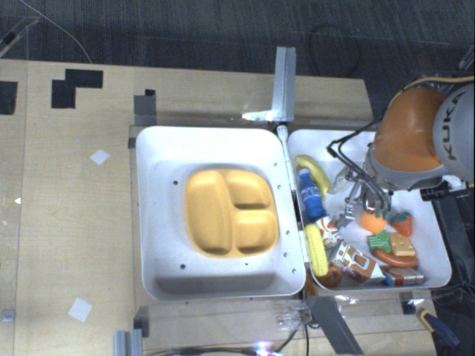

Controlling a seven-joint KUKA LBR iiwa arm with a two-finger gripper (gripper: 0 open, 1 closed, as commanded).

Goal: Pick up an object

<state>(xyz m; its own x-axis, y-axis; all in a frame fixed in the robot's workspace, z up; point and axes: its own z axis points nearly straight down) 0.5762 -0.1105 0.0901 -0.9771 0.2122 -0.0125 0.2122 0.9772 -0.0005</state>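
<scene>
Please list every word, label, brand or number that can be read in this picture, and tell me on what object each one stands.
"KU": dark letters on the grey arm, cut off by the picture's edge.
Blue bottle: its label is too small to read.
Printed packet in the right bin: print too blurred to read.

Yellow divided tray (226,212) in white left bin (159,273). Right bin (438,269): yellow banana (315,173), blue bottle (309,196), yellow corn (315,246), orange carrot (373,221). Table (67,236) tan.

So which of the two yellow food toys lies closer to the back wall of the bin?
The banana, curved near the back; the corn cob lies toward the front.
</scene>
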